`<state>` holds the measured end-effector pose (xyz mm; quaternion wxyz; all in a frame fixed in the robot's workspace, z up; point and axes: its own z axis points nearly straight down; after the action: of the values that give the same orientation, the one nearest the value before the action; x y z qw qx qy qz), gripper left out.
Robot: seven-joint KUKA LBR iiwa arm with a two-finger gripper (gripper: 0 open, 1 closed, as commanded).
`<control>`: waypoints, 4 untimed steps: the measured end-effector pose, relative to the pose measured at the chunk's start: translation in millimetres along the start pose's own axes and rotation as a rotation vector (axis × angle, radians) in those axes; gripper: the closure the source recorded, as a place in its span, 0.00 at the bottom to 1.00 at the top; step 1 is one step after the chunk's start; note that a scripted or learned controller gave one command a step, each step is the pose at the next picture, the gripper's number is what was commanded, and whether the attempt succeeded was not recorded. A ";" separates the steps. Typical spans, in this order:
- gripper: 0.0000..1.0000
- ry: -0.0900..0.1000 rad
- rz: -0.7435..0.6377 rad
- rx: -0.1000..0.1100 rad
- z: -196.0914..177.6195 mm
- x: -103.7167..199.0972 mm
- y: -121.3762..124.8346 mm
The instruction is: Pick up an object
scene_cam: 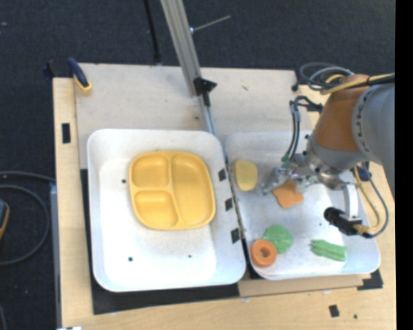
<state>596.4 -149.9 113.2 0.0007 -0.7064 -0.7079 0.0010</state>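
Note:
In the right bin [358, 260] lie several small objects: a pale yellow piece [246, 174] at the left wall, an orange wedge [288, 198] near the middle, a green lump [279, 237], an orange ring [263, 252] and a green pod-shaped piece [328, 250] near the front. My gripper [283, 182] hangs low over the middle of this bin, just above and touching the upper edge of the orange wedge. The wrist partly hides the wedge's far side.
The left bin [103, 253] holds a yellow divided plate [172, 188]. A metal pole [182, 40] rises behind the bins. Cables loop off the arm at the right, over the bin's right side [361, 212]. A blue and yellow clamp [78, 73] sits at the bench's far left corner.

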 end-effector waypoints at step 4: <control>1.00 -0.002 -0.002 -0.010 -116.7 5.0 3.8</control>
<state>600.5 -144.9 229.9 -0.0035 -0.7057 -0.7085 -0.0019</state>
